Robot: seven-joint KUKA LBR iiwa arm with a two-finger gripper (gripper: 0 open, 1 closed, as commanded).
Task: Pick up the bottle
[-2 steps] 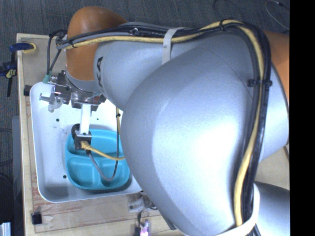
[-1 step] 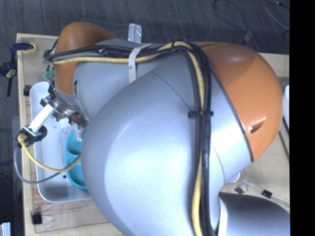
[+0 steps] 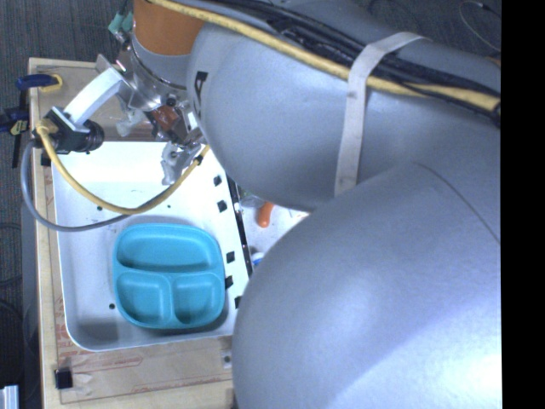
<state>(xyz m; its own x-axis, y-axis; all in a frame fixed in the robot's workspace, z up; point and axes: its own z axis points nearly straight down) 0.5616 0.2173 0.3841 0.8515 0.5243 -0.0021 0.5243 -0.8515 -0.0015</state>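
While the hand (image 3: pixel 174 156) hovers over a bin (image 3: pixel 85 331), no writing reads.

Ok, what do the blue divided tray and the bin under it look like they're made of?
Blue tray: probably moulded plastic, matte to satin, judging by its uniform colour, rounded dividers and soft sheen. White bin: smooth and glossy with bright glare; plastic or coated metal, can't tell which.

Arm (image 3: pixel 341 143): I see pale grey, with an orange band (image 3: pixel 166 28) above the wrist.
Cable (image 3: pixel 281 45) along the arm: I read it as yellow beside black ones.
Strap (image 3: pixel 353 109) round the arm: white.
Bin (image 3: pixel 85 211): white.
Tray (image 3: pixel 170 273) in the bin: plain turquoise blue.
Small object (image 3: pixel 265 216) past the divider: orange.
Bench (image 3: pixel 145 373): light wood.
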